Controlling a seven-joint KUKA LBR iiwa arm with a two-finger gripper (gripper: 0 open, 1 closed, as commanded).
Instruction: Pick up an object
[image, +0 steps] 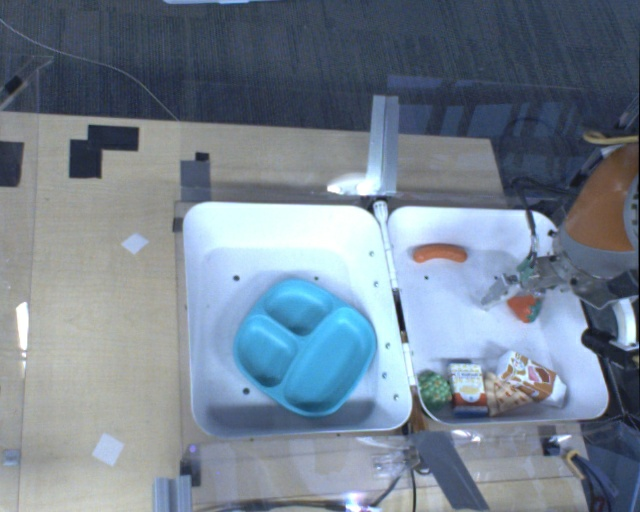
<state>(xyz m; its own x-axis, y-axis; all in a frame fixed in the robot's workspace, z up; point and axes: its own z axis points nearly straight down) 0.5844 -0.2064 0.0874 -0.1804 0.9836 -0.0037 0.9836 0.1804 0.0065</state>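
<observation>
At right of frame, the claw (520, 285) hangs in the right bin (440, 330), fingers spread, just above a small orange-red object (523, 307). Closing off-centre, it could nudge the piece aside and miss.

My bins (215, 300) are white — one bears a blue plate (305, 345), the other an orange sausage (440, 254), a green lump (433, 386), perhaps broccoli, and a red-and-white patterned packet (525, 382).

Arm (600, 215) reaching from right, wrist low.
</observation>
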